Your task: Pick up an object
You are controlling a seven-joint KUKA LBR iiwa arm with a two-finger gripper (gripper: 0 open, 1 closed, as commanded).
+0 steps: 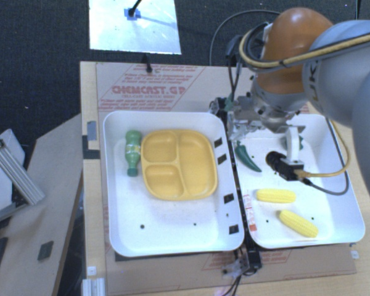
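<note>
Gripper (242,135) poised over green pepper (247,157) at right bin's (333,227) ten o'clock, apparently targeting it; grip state cannot be determined

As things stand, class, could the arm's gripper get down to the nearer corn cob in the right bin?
Probably yes. The corn cob lies alone on bare bin floor, apart from the other cob, with nothing over it; the gripper hangs above the same bin.

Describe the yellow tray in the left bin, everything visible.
The yellow tray is a rounded-square plate, plastic by the look, with three moulded compartments: two smaller ones on one side, one larger on the other. It lies flat, open side up, with nothing in it, in the upper middle of the left bin. A green bottle lies along its left edge, touching or nearly so.
</note>
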